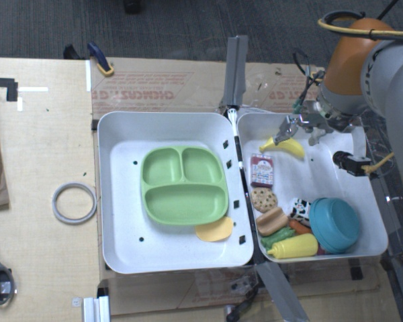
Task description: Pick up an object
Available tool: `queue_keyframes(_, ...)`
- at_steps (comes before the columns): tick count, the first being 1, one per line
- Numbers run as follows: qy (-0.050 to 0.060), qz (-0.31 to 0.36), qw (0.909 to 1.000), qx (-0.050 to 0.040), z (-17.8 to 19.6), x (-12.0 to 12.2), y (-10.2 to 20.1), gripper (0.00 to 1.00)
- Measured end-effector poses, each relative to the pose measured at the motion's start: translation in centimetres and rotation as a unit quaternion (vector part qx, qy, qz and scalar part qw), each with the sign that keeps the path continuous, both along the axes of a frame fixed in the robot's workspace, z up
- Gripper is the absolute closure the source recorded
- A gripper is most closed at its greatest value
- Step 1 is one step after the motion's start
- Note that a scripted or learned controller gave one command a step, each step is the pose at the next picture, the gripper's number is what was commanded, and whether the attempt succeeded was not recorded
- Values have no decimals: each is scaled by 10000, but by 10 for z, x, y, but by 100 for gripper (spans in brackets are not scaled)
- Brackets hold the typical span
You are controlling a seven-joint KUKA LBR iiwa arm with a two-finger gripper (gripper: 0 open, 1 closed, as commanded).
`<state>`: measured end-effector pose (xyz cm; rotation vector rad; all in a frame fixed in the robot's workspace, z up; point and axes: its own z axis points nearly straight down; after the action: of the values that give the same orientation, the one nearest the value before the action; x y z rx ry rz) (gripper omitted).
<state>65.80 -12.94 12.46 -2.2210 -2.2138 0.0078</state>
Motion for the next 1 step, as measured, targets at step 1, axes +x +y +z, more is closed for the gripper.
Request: queue_keyframes(1,-9,0,10000,-2,1,0,0,0)
